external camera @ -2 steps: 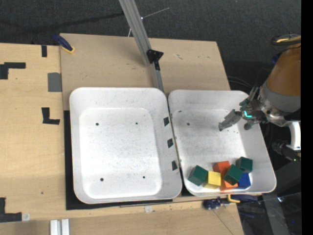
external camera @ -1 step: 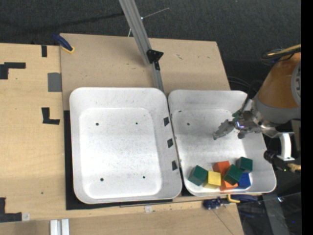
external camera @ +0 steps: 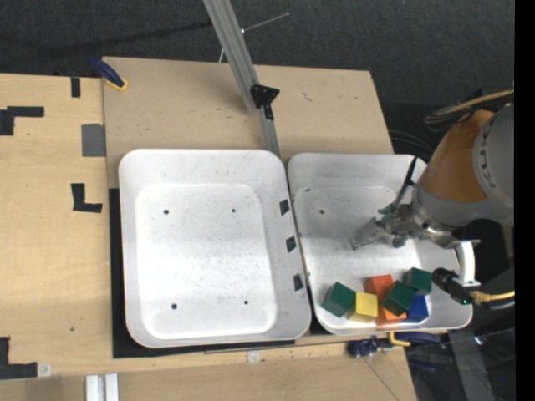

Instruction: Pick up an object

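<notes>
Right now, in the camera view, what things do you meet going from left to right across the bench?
Blue clip → left bin → right bin → green block → yellow block → claw → blue block

Arm over the right bin

The gripper [external camera: 372, 235] hangs low above the right bin [external camera: 334, 182] floor; below and right of it cluster green [external camera: 339, 298], yellow [external camera: 365, 306], orange [external camera: 379, 286] and blue [external camera: 417, 309] blocks.

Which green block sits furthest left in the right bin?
The green block at the left end of the pile, touching the yellow block. The other two green blocks lie right of the orange block.
</notes>
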Action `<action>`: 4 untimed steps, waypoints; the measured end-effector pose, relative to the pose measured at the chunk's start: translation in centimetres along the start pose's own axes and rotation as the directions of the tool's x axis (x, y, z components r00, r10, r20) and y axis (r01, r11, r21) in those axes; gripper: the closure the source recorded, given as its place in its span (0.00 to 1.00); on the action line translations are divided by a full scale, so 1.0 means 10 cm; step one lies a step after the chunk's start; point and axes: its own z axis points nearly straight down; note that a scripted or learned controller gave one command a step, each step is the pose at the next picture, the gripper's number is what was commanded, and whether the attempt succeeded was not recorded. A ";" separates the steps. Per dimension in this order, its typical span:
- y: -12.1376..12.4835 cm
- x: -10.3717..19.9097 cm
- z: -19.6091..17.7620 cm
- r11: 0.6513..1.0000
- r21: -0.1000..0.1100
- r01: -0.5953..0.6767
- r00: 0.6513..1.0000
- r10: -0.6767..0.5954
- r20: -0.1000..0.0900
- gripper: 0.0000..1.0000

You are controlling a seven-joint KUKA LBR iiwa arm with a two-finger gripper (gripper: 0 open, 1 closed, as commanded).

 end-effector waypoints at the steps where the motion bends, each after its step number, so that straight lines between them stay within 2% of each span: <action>1: -0.01 0.01 0.04 1.000 -0.004 0.000 1.000 0.000 0.001 0.00; 2: -0.01 0.01 -0.06 1.000 -0.004 0.001 1.000 -0.001 -0.001 1.00; 3: -0.05 -0.07 -0.57 1.000 -0.011 -0.001 1.000 0.001 0.002 1.00; 4: 0.01 -0.08 -1.20 1.000 -0.014 0.001 1.000 -0.001 0.003 1.00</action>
